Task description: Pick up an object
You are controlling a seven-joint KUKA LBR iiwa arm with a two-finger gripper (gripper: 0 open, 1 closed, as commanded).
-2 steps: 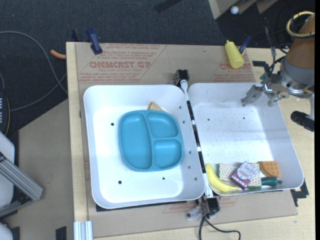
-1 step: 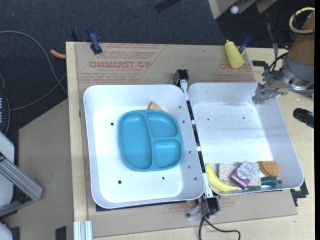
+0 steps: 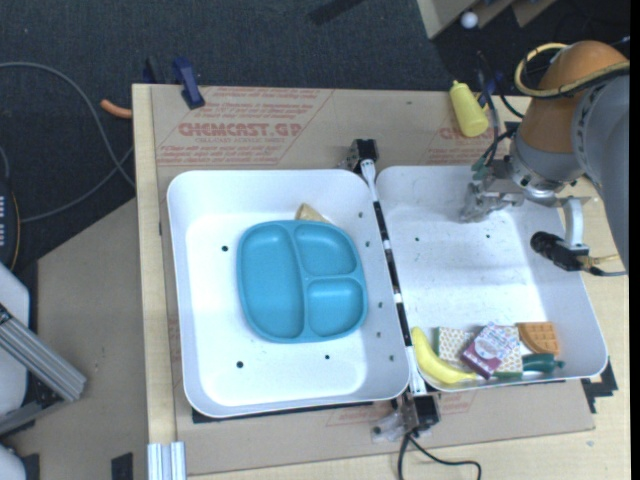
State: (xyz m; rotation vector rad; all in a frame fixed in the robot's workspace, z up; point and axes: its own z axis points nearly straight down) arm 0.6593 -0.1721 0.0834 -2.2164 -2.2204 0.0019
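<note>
Gripper (image 3: pixel 487 200), finger state indeterminate, over bare floor of right bin (image 3: pixel 500 268); risk: empty grasp, with banana (image 3: pixel 435 361) and clutter well apart.

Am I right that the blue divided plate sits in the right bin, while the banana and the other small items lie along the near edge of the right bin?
Not quite. The camera view shows the blue divided plate in the left bin, not the right one. The rest holds: the banana and the other small items lie along the near edge of the right bin.
</note>
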